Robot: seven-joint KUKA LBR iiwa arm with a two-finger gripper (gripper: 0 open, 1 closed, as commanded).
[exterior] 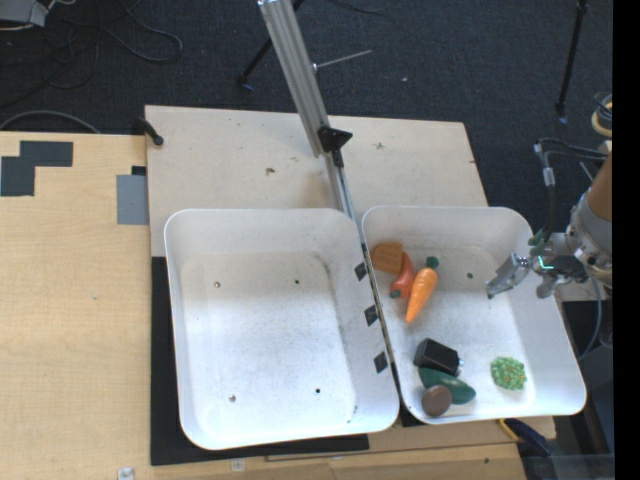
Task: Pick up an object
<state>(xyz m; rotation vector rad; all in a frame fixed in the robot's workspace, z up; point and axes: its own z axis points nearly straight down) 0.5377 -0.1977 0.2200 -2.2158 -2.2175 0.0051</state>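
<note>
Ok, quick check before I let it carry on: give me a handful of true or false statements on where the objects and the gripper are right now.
1. The toy carrot lies in the right bin. True.
2. The gripper has the green ball between its fingers. False: the green ball lies on the bin floor near the front right corner, apart from the gripper.
3. The black block lies in the left bin. False: it is in the right bin.
4. The gripper is over the right bin's right side. True.
5. A brown round object lies at the right bin's front edge. True.

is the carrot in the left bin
No, the carrot lies in the right bin, next to the divider between the two bins.
</note>
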